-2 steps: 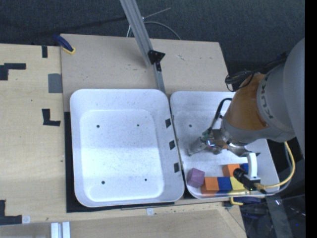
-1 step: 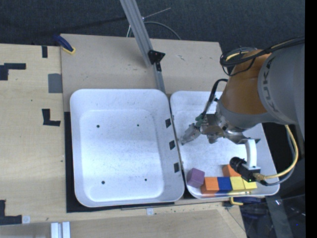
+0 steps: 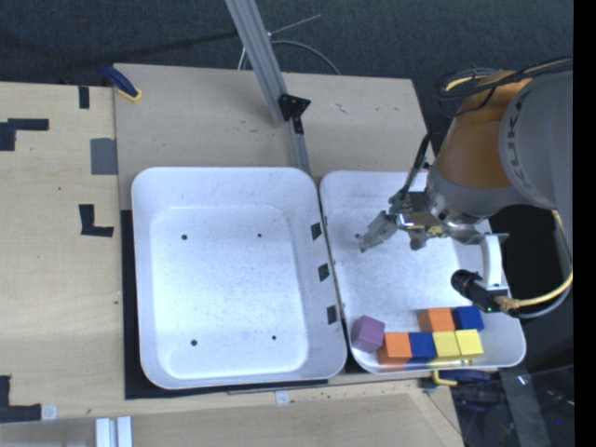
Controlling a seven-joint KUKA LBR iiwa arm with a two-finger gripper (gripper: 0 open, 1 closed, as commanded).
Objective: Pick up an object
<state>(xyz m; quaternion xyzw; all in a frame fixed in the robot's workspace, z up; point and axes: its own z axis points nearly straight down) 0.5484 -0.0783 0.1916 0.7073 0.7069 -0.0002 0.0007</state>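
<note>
Blocks [image 3: 438,335] clustered at 6 o'clock of right bin [image 3: 372,194], purple block [image 3: 369,331] set slightly apart | gripper [image 3: 372,237] hung over bare floor at 12 o'clock of cluster, nothing held, spread not discernible | purple block judged easiest approached from above.

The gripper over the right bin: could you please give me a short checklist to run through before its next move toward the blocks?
1. Gripper carries nothing: ok, no object shows at its tip.
2. Finger opening wide enough for a block: cannot tell from this view.
3. Targets present: ok, the purple block and the row of orange, blue and yellow blocks lie in the right bin.
4. Gripper above a target: not ok, it hangs over bare bin floor, away from the blocks at the near edge.
5. Easy target: ok, the purple block stands slightly apart from the row.
6. Room around the row: not ok, those blocks touch each other beside the bin wall.
</note>
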